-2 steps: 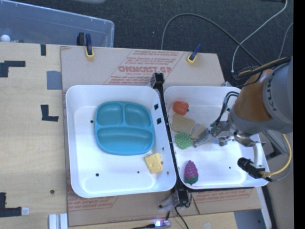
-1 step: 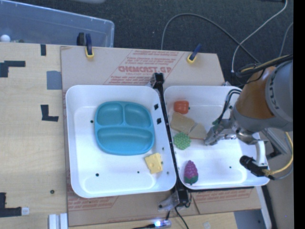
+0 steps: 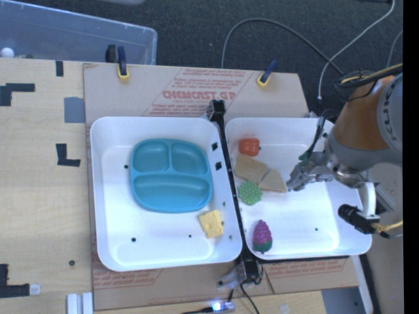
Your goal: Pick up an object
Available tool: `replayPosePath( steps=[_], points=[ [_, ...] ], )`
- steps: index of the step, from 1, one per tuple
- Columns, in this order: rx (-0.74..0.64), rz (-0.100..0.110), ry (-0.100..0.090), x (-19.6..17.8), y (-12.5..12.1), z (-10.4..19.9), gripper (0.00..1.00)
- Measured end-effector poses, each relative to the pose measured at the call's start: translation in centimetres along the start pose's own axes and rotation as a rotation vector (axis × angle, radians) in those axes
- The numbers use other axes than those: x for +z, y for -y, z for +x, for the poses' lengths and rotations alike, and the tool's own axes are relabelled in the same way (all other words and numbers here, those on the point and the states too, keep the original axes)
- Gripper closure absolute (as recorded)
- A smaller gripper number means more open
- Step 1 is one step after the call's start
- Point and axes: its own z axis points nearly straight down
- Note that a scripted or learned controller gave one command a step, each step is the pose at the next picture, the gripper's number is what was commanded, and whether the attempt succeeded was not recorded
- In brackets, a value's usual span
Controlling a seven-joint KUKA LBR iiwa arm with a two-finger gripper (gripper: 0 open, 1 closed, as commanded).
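Overhead view of the bench with two white bins side by side. The left bin (image 3: 108, 195) held a blue divided plate (image 3: 171, 175) and, near its lower right corner, a yellow cheese-like wedge (image 3: 211, 223). The right bin (image 3: 308, 231) held the loose candidates for the pick: an orange-red piece (image 3: 249, 146) near its upper left, a tan bread-like slice (image 3: 258, 173) below that, a green round piece (image 3: 249, 192) just beside the slice's lower edge, and a purple grape bunch (image 3: 262, 235) lying apart toward the bin's near wall.

The arm reached in from the right, its orange band (image 3: 360, 120) above the wrist, so that the gripper (image 3: 298, 180) stood low over the right bin at the right-hand tip of the tan slice. This placement suggested the slice as the likely target (the other pieces lay farther from the tool). No object could be seen between the fingers, so no grasp could be claimed.

How wide the gripper stood could not be told: its dark parts merged against the wrist at this slant. Whether it touched the slice or only hovered at its edge was likewise unclear. The arm's upper links were cut off at the frame's right side, and the slice's right tip was partly covered by the tool.
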Motion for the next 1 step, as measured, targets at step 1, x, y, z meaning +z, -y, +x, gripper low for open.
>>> replayPosePath(
  steps=[1],
  points=[
    [0.000, -0.002, 0.001, -5.99, 0.00, 0.72, 1.00]
  ],
)
